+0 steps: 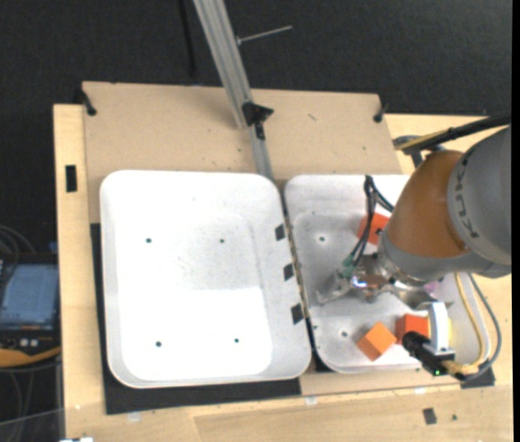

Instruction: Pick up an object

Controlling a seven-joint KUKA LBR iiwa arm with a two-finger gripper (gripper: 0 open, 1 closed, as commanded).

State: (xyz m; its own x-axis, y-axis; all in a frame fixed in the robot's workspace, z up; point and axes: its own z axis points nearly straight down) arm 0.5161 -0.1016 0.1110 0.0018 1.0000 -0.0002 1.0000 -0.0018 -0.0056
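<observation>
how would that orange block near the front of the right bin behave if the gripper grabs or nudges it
The orange block looks boxy with flat faces, so it would probably slide, not roll. It seems small and rigid, likely light. Lying near the right bin wall, a push may jam it.

Two bins side by side: left bin [190, 274], right bin [329, 210] holding blocks [378, 339], arm [444, 215] above; gripper [361, 279] seemingly near centre.

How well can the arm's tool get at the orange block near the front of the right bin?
Probably yes: the small orange block lies uncovered on the right white bin's floor, just below the tool, with nothing between them.
</observation>
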